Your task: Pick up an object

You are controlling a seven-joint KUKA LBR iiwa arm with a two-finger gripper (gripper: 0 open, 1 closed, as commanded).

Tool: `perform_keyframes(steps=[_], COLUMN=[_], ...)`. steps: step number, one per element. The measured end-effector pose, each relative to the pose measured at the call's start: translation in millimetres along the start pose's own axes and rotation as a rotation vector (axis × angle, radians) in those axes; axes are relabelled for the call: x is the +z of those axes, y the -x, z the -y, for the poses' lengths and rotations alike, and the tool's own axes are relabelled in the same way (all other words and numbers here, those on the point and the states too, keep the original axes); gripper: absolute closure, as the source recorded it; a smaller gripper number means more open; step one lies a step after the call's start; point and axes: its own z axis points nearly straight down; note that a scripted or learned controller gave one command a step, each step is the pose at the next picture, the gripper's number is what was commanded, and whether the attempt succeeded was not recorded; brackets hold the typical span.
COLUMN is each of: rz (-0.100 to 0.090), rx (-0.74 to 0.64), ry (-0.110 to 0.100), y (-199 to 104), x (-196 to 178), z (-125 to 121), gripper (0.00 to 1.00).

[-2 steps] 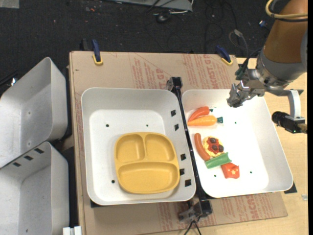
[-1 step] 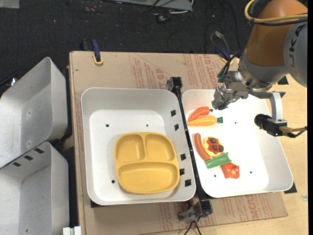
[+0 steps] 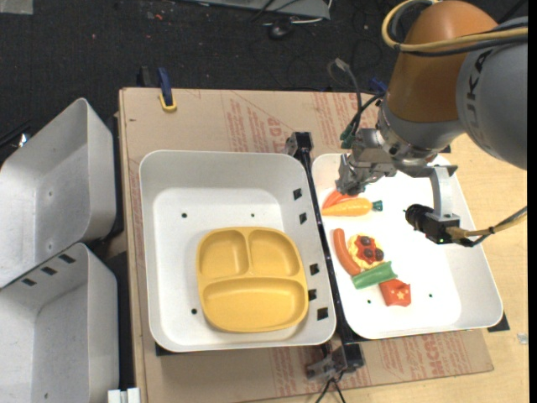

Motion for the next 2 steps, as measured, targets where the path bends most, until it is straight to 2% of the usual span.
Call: perform_keyframes(steps=[2], rz=[0.001], rx=[0.002], ry=[-0.002], y=[-84.6], x=[32.8], z=[25.8], gripper=[1.0])
